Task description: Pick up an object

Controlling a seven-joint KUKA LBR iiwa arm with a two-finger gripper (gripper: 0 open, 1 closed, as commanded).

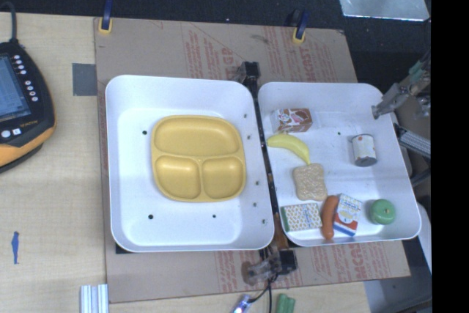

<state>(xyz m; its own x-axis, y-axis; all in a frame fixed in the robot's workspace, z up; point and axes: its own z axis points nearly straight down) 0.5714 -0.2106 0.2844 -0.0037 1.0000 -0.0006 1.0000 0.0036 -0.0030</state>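
Note:
The right bin (333, 102) holds several small items. A small brown-and-white box (293, 119) lies at its back left, with a yellow banana (289, 146) just in front of it. A grey can (362, 149) lies on its side toward the right. A tan cracker-like slab (310, 182) sits in the middle. Along the front edge are a green-and-white packet (301, 216), an orange sausage-shaped piece (330, 216), a colourful little carton (347, 215) and a green round fruit (381, 211). My gripper (399, 95) hangs over the bin's back right corner, apart from every item.
The left bin (128, 113) holds a yellow divided plate (198, 157). A black-and-orange control pendant (18, 102) lies on the bench at far left. Clamps (299, 26) pin the cardboard sheet at the back, and cables and connectors sit at the front between the bins.

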